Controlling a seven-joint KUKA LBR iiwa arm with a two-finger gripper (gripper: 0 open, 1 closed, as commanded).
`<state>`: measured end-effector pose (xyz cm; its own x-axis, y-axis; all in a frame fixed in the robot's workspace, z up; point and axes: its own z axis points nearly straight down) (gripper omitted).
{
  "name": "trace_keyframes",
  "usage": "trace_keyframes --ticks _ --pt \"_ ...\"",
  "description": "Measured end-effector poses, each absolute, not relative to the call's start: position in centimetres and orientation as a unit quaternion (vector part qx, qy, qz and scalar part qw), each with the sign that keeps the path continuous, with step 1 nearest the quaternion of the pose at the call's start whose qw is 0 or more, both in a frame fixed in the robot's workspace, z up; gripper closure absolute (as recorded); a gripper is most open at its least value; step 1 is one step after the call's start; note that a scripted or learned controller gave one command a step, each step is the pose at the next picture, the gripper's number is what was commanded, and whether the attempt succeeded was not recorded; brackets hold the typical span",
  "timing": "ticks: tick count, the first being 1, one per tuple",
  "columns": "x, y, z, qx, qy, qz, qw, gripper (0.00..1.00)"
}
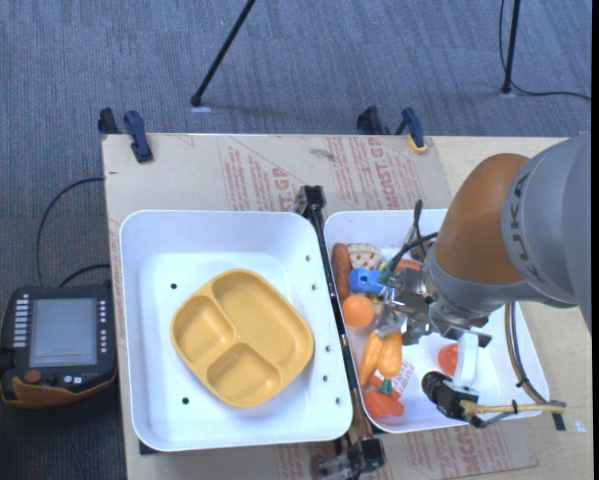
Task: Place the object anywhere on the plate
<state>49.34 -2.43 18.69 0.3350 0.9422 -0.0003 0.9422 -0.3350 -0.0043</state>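
A yellow plate [241, 338] with three compartments lies in the left white bin [144, 258]. The right bin [519, 388] holds several toy foods: an orange ball [357, 311], a blue piece [362, 280], a tan cracker [363, 258], a reddish sausage [339, 261] and two orange carrot-like pieces [390, 353]. My gripper [395, 316] hangs low over the middle of this pile, just right of the orange ball and above the carrot pieces. The wrist and cables hide its tip, so whether anything is held cannot be seen.
A red-orange toy with a green end [382, 400] and a red piece [448, 356] lie near the right bin's front. The grey arm with its orange band [484, 233] covers that bin's right half. Clamps [137, 133] grip the bench's far edge. A teach pendant [57, 343] sits at the left.
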Motion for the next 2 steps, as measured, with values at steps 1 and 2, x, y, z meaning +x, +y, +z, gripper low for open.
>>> trace_keyframes --ticks 1,2 --pt "47.5 4.4 18.7 -0.813 -0.583 0.0019 0.002 1.00" --pt "48.2 12.5 26.6 -0.833 -0.554 0.0014 0.001 1.00"
